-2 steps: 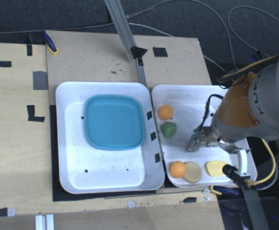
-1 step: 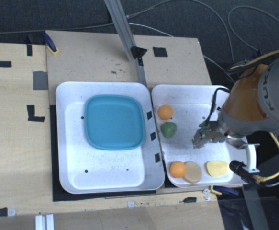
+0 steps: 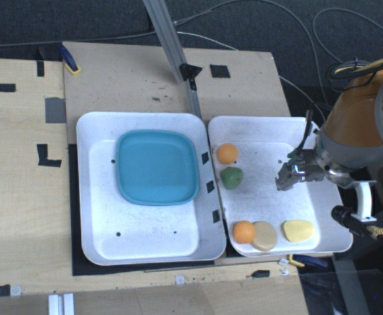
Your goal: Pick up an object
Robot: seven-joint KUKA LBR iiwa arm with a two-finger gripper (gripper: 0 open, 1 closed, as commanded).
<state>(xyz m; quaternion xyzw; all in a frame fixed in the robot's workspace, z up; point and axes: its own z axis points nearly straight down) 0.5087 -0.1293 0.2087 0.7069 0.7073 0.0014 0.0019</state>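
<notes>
1. Counter (image 3: 132,77): tan board surface carrying two shallow white bins side by side, centre of frame.
2. Left bin (image 3: 96,241): holds one blue square plate (image 3: 157,167), lying flat in the bin's upper half. A few small dark specks lie on the bin floor below it.
3. Right bin (image 3: 263,126): holds five small items.
   - Orange ball (image 3: 227,153), upper left of this bin, near the dividing wall.
   - Green round piece (image 3: 231,177), just below it, nearly touching.
   - Second orange ball (image 3: 244,231), lower left corner.
   - Beige disc (image 3: 265,235), touching that ball's right side.
   - Yellow piece (image 3: 298,230), just right of the disc, lower right of the bin.
4. Gripper (image 3: 284,181): over the right bin's middle-right area, on the arm (image 3: 352,123) entering from the frame's right. Nothing seen between the fingers; whether they are spread or pressed together cannot be told.
5. All five items lie on the bin floor, apart from the gripper.
</notes>
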